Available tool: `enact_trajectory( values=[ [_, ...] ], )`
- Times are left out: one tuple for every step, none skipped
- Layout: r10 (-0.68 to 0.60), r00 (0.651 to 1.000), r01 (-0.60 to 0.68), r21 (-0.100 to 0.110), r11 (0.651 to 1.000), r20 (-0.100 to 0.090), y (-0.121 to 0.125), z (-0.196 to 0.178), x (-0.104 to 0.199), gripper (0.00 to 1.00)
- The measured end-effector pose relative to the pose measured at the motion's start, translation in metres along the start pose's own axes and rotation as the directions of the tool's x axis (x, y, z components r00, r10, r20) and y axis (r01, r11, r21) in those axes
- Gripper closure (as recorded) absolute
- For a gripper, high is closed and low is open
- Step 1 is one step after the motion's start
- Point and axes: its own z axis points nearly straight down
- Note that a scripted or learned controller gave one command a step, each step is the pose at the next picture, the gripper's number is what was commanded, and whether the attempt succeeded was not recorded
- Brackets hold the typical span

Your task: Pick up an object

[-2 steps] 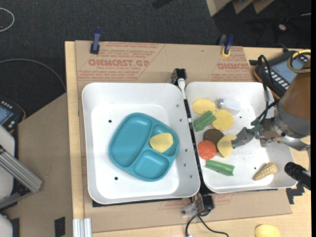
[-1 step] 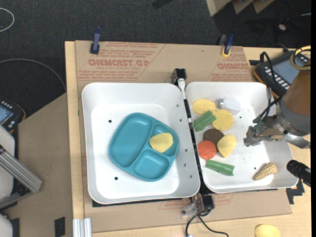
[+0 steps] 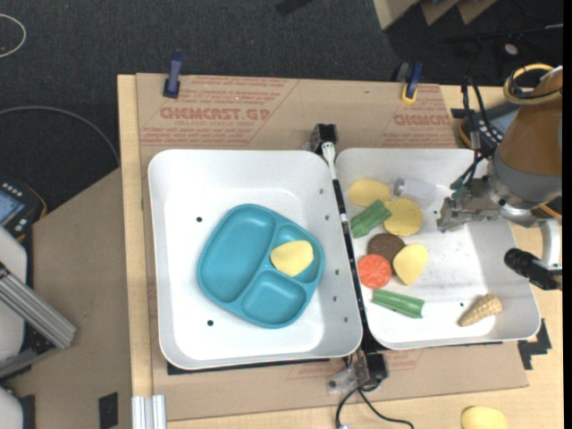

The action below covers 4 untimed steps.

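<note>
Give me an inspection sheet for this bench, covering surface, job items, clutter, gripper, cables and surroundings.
Surface: cardboard-covered bench bearing left bin and right bin.
Job's things: toy foods in the right bin, including tomato, green pod, cone; yellow piece on the blue divided plate in the left bin.
Clutter: yellow item below the bench's edge.
Gripper: gripper low over the right bin; nothing seen between its fingers.
Cables: black cable at the front edge.
Surroundings: dark carpet; blue clamps at the back.
</note>
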Motion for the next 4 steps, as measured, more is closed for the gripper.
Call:
enact_trajectory(
  values=[
    [-0.002,1.000,0.002,-0.003,1.000,-0.002,-0.004,-0.112,0.018,1.00],
    [-0.012,1.000,0.012,0.000,1.000,-0.008,-0.043,-0.187,0.136,1.00],
    [0.001,1.000,-0.001,0.021,1.000,-0.007,-0.094,-0.107,0.157,1.00],
    [0.004,1.000,-0.004,0.013,1.000,-0.005,-0.050,-0.047,0.116,1.00]
  ],
)
